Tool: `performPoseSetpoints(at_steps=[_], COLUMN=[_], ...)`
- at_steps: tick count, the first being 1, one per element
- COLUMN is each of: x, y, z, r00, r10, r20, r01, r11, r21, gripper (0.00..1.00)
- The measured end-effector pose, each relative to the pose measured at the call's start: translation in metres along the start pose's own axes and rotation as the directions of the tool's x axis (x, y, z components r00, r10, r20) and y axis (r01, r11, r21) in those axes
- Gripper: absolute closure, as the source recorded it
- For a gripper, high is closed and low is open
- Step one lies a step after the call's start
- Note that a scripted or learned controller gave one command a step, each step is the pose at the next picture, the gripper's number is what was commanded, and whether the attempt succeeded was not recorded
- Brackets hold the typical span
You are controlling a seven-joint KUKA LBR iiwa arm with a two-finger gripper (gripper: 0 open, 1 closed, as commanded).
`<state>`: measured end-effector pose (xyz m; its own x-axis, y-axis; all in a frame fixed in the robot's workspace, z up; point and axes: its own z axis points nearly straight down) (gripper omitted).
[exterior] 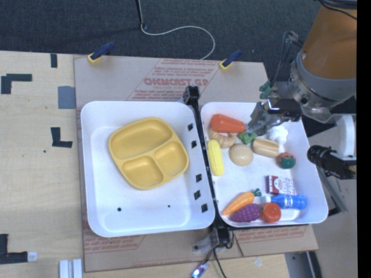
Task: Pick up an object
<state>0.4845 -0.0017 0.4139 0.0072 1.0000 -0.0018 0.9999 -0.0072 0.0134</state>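
Note:
My gripper (255, 129) hangs low over the back of the right bin (313, 178), just above the toy food there. Under and beside it lie an orange-red carrot-like piece (226, 122), a tan egg-shaped piece (240, 154), a tan sausage roll (265, 147) and a small green bit (247, 137). Further left lies a yellow corn cob (215, 157). I see nothing between the fingers. The arm's orange band (330, 28) fills the top right corner.
The left bin (98, 172) holds a yellow divided plate (149, 153). In the right bin's front lie an orange carrot (239, 202), purple grapes (247, 214), a red tomato (271, 213), a blue bottle (288, 201), a red-white carton (280, 185) and a red-green fruit (285, 160).

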Motion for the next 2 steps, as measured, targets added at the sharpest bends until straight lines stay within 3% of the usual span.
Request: performPoseSetpoints(at_steps=[1, 2], x=[0.146, 0.145], y=[-0.002, -0.004], z=[-0.057, 0.035], r00=[1.0, 1.0], r10=[-0.025, -0.009], r20=[-0.007, 0.002], r01=[0.025, 0.009], r11=[1.0, 1.0], r21=[0.008, 0.024], gripper=[1.0, 1.0])
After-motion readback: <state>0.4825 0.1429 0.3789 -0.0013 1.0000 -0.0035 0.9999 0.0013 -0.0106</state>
